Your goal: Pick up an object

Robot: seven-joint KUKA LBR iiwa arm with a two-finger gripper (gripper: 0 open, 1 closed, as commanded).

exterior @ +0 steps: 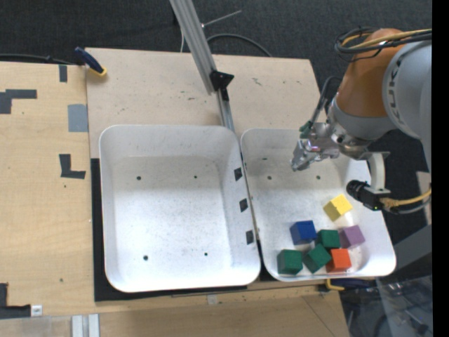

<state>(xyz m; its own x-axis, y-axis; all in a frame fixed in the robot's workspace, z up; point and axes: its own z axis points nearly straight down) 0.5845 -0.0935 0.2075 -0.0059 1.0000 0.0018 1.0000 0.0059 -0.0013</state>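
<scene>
The hand (303,160) is hanging over the far end of the right bin (277,188), up near the back wall, and honestly I can't tell from where I'm standing whether it's open or closed, it's just a small dark metal blur under the wrist. Nothing seems to be in it, at least no colour shows there.

All the stuff to grab is bunched at the near end of that same bin: a yellow block (338,206) a bit apart from the rest, then a blue block (303,231), a purple block (353,236), an orange block (340,259) and three green blocks (303,255) packed close together, several touching. The left bin (168,209) has just bare white floor with a few dark dots.

So progress-wise I'd say basically nothing's done yet. No block is lifted, the hand isn't even above the pile, it's well apart from it. Still to do: get over one block, come down, close on it, lift. My guess is the yellow one's the easiest pick since it has space around it.
</scene>
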